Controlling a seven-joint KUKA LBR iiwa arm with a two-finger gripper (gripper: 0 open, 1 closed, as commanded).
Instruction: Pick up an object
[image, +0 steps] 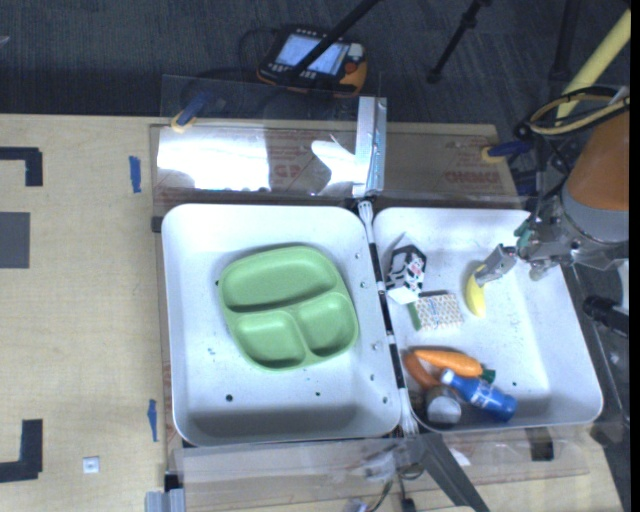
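Observation:
My gripper (493, 266) hangs over the upper right part of the right bin (560, 340), at the end of the grey arm that comes in from the right. Its tip is just above and to the right of a small yellow fruit-shaped object (475, 297); I cannot tell whether they touch. Further left lie a black and white item (406, 267) and a speckled flat packet (438, 310). At the bin's front lie an orange carrot (447, 360), a blue bottle (484, 395) and a grey round object (443, 408), bunched together.
The left bin (190, 300) holds a green divided plate (288, 305). A clear plastic sheet and a metal bar (368, 145) stand behind the bins. Cables and the arm's orange band (608, 165) fill the upper right. Wooden bench lies to the left.

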